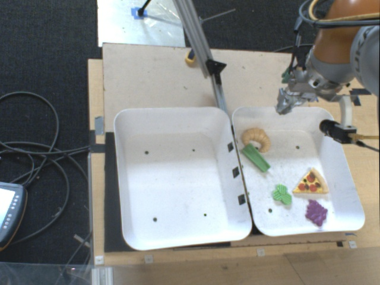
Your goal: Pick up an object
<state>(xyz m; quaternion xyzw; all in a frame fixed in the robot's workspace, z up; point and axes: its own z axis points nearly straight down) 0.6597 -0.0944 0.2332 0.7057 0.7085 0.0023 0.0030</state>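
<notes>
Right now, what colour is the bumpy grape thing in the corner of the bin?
Purple. The grape bunch shows clearly in the camera view, near the right bin's front corner.

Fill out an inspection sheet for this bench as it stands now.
Surface: wooden bench bearing a left bin and a right bin, side by side.
Job's things: all in the right bin: croissant, green stick touching it, green leaf, pizza slice, purple grapes.
Clutter: nothing seen.
Grippers: gripper hangs over the right bin's far rim, holding nothing visible.
Cables: black cables on the dark floor at left.
Surroundings: grey pole slanting over the bench; tablet at the left edge.
</notes>
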